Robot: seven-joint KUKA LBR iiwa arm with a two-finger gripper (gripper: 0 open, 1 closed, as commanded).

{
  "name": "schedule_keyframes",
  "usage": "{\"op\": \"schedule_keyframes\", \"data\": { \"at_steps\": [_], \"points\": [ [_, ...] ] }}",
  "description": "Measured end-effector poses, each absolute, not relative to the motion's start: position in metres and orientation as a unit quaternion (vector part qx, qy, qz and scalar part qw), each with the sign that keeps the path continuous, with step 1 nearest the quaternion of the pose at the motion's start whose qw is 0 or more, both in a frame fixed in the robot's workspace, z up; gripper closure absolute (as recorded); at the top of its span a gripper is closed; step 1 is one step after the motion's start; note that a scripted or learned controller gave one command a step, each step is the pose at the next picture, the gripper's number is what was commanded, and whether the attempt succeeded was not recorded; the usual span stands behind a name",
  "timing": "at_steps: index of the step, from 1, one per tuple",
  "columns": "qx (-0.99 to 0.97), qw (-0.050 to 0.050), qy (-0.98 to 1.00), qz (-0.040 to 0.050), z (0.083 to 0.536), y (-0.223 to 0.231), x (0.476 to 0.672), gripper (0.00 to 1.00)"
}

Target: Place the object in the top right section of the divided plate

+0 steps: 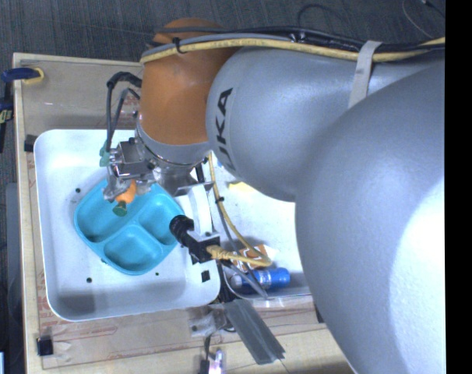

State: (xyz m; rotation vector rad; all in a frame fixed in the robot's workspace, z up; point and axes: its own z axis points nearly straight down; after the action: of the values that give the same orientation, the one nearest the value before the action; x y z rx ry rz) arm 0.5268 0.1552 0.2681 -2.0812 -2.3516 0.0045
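A blue divided plate (127, 228) lies in the left white bin (57, 209). My gripper (123, 184) hangs over the plate's upper part, at its far edge. A small orange object (125, 195) shows at the fingertips, right above the plate's upper right section. I cannot tell if the fingers still grip it or if it rests in the plate. The big grey arm with its orange band (181, 84) hides the plate's right rim and most of the right bin.
A blue and yellow item (259, 267) lies in the right bin below the arm. Cables run along the arm's wrist. The wooden bench edge (22, 131) and a blue clamp (18, 75) are on the left.
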Motion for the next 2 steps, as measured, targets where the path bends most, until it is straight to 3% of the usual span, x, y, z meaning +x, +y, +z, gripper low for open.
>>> {"op": "schedule_keyframes", "data": {
  "at_steps": [1, 2],
  "points": [
    [-0.663, 0.001, -0.749, 0.0014, 0.268, 0.155, 0.527, 0.00],
    [-0.738, 0.001, -0.675, 0.0009, 0.345, 0.154, 0.524, 0.00]
  ]
}}
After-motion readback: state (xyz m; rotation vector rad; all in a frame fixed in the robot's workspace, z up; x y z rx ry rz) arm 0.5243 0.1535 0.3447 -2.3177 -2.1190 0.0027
